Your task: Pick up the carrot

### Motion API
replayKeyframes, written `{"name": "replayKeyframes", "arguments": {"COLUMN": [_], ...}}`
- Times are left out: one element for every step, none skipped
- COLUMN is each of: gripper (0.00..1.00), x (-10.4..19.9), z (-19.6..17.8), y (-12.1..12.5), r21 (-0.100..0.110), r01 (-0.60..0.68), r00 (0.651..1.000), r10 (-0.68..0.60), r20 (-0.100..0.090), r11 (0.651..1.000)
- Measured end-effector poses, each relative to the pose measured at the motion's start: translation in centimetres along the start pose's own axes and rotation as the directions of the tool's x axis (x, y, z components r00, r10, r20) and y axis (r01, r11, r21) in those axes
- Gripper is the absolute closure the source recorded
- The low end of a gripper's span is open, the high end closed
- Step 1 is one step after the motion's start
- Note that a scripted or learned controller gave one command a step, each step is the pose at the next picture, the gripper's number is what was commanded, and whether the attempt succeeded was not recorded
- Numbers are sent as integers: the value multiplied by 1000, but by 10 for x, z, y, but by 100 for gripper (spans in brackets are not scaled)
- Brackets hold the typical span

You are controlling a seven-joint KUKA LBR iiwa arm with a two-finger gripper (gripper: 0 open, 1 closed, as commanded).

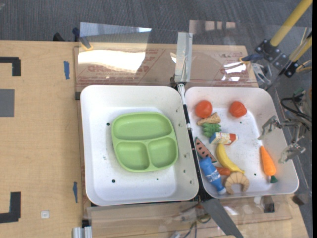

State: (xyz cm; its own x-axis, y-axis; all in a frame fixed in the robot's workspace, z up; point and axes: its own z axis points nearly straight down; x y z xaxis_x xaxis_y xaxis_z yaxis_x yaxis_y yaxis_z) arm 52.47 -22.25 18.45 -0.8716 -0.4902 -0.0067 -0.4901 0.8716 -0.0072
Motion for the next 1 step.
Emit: {"name": "replayKeyframes", "arguments": {"gripper": [0], "x": [15], "z": [87], "y": [8], "r21": [0], "r01": [50], "r00": [999], "r10": [-50], "r20": [2], "r11": [999]}}
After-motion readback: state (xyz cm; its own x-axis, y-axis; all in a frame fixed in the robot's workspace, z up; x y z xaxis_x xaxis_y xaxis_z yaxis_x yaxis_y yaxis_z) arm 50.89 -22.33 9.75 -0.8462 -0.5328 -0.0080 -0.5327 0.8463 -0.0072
